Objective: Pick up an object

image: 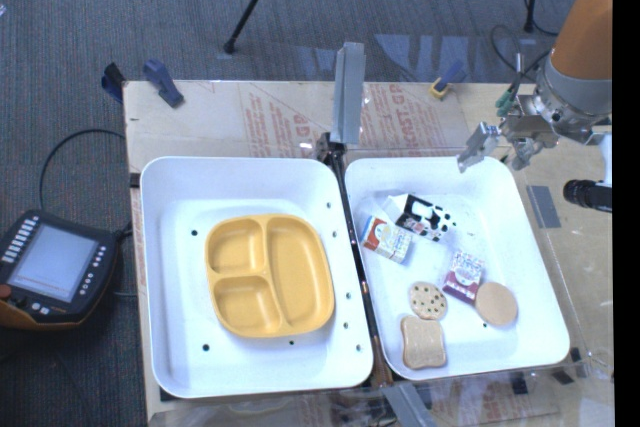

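camera view puts your gripper (503, 141) high over the far right corner of the right bin (545, 245), holding nothing, and you cannot tell from this slant whether its jaws are apart or together. the things you could pick all lie in that bin: a black and white carton (425, 215) touching a small red and white box (386, 238) near the middle, a purple packet (465, 275) touching a round tan disc (496, 304), a chocolate chip cookie (427, 299) and a toast slice (423, 343) just below it. your main risk is the crowding: coming down on either touching pair could likely pinch two things or nudge one aside. the cookie, disc and toast lie flat, so the jaws may well close above them. the left bin (165, 245) bears a yellow divided plate (268, 273). the arm (585, 25) reaches in from the right, wrist tilted towards the bin, well apart from every item.
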Available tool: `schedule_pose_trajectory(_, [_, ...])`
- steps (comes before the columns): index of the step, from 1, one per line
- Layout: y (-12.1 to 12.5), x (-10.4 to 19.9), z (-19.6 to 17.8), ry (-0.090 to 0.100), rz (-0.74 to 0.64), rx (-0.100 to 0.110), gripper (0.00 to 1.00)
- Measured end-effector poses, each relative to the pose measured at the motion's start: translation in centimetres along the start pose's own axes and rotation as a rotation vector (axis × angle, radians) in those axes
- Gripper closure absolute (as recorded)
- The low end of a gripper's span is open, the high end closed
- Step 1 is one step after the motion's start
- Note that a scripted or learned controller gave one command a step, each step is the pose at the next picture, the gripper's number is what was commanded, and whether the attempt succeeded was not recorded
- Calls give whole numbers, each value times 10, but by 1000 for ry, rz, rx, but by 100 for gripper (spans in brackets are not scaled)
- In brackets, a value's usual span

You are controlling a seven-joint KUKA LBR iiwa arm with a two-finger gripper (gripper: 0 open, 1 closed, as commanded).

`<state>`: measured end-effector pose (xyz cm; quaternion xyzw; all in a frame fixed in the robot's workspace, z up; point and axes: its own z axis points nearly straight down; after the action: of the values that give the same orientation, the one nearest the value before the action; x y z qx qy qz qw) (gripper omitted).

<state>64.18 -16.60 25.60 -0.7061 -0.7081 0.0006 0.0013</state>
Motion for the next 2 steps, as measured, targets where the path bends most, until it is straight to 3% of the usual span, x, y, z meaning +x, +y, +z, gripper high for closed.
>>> schedule_pose_trajectory(1, [-10,17,143,-3,6,-20,0])
schedule_pose_trajectory(2, [-6,26,154,-4,24,-24,0])
